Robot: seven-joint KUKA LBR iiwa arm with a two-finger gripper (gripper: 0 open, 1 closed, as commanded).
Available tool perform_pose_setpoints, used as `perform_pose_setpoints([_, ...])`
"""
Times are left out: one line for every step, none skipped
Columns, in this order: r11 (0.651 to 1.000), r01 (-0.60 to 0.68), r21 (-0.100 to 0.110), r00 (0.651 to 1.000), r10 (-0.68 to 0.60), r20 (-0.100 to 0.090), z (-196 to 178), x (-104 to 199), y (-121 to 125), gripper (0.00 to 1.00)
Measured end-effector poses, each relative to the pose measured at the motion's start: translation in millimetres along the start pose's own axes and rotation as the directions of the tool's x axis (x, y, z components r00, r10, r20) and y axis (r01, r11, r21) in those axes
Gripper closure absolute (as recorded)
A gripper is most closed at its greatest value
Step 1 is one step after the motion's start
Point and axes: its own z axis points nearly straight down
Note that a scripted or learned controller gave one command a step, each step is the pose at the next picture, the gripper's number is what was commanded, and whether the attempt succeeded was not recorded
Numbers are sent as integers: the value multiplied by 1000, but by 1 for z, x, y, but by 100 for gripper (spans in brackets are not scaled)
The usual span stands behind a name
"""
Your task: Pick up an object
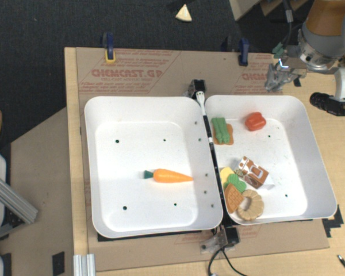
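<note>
An orange carrot (169,176) with a green stem end lies in the left bin (103,119), near its middle front. The right bin (310,154) holds a red pepper-like piece (255,121), a green and tan piece (221,131) by its left wall, and a cluster at the front left: a brown and white block (252,173), a yellow and green piece (232,181), a waffle-like piece (233,197) and a tan ring (250,205). My gripper (278,78) hangs above the bench just behind the right bin's back rim, with nothing seen between its fingers.
Two blue clamps (108,46) (243,52) hold the brown board at its back edge. A black clip (196,87) sits where the bins meet at the back. A pale wedge (184,13) lies on the dark floor beyond.
</note>
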Motion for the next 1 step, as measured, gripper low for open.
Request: perform_pose_setpoints([1000,-2,6,1000,2,-2,-66,47,-3,100])
